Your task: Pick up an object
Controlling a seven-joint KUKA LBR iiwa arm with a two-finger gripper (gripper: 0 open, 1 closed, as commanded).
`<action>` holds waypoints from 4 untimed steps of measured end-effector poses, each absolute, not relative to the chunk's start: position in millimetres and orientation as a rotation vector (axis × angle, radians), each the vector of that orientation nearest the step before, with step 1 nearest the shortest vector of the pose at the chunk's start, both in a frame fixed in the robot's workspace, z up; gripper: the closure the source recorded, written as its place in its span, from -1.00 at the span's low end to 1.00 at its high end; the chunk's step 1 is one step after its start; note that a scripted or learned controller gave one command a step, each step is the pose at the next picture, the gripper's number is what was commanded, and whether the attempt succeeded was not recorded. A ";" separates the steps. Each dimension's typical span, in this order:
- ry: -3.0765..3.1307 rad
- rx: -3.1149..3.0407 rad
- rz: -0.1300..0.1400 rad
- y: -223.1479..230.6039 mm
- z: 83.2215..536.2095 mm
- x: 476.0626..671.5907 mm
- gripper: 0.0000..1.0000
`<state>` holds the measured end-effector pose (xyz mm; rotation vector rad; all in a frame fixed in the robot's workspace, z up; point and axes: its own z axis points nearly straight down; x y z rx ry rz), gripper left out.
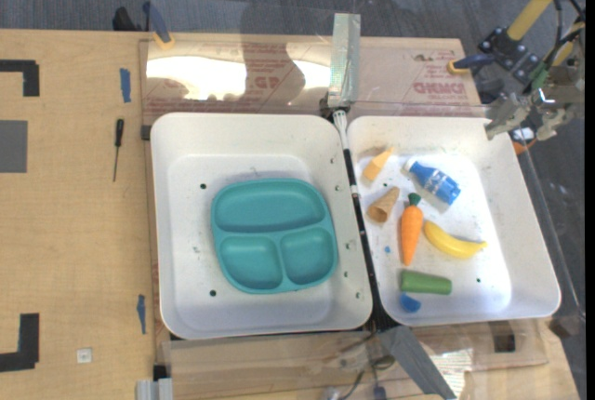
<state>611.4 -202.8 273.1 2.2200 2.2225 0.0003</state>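
Counter (65, 231): a light wooden surface is seen carrying two shallow white bins side by side, with black corner marks at 9 o'clock.
Left bin (177, 156): a teal divided plate (273, 234) with three compartments is seen lying flat near its middle.
Right bin (521, 231): all the small objects are gathered here, mostly in its 9 o'clock half.
Carrot (410, 231): an orange toy carrot with a green top is laid near the bin's centre, its tip toward 6 o'clock.
Banana (453, 242): a yellow toy banana is laid just beside the carrot at its 3 o'clock side.
Blue bottle (436, 181): a small blue bottle with a white end is laid tilted at 12 o'clock of the banana.
Cone (383, 205): a tan cone-shaped piece is seen just at 9 o'clock of the carrot's top.
Cheese wedge (375, 166): a pale orange wedge is placed at 12 o'clock of the cone, near the bin's wall.
Green cylinder (426, 282): it is laid on its side at 6 o'clock of the carrot.
Blue piece (411, 302): a small blue item is seen touching or just beside the green cylinder's lower edge.
Gripper (521, 114): it is held over the right bin's 1 o'clock corner, well apart from every object.
Jaws: whether they are released or clenched cannot be told; nothing is seen between them.
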 end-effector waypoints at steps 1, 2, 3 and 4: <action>2.115 2.338 -0.011 -168.1 123.6 537.3 -1.00; 2.320 2.110 0.005 -102.7 87.8 535.4 -1.00; 2.313 2.108 0.012 -103.4 100.0 537.7 1.00; 2.373 2.046 0.008 -117.4 173.3 598.5 1.00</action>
